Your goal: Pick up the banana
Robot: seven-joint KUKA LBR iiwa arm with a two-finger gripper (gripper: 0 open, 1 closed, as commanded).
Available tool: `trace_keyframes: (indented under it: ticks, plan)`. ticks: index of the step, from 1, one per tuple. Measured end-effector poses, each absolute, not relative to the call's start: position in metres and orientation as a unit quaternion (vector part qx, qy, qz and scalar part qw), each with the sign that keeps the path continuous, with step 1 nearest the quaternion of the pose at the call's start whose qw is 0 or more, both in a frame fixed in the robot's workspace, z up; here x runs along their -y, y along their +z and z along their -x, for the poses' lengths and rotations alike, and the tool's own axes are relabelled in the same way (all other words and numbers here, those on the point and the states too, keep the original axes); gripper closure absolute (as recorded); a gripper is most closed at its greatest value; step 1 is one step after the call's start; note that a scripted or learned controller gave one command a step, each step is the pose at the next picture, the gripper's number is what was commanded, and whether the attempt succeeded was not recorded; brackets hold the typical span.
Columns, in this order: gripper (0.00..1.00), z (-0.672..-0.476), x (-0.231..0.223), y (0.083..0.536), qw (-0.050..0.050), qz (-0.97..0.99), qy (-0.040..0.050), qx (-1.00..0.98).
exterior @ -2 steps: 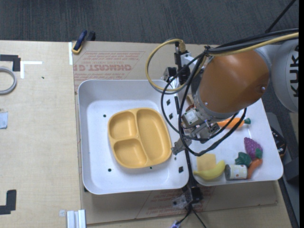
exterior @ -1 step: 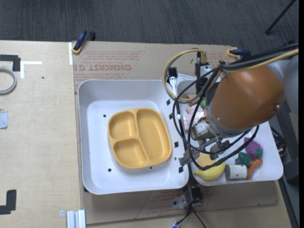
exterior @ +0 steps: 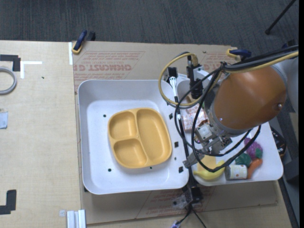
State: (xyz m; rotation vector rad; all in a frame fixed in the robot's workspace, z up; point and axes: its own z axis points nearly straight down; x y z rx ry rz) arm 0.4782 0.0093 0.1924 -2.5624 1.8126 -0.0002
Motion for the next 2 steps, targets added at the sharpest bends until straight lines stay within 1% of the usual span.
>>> trace_keyframes:
  ticks: [1, 2]
  plan:
    - [0.0, -0.478, -0.013, 0.192, 0.001, 0.938, 0.0002, -0.347]
    - [0.0, -0.484, 0.016, 0.192, 0.001, 0.977, 0.0006, -0.211]
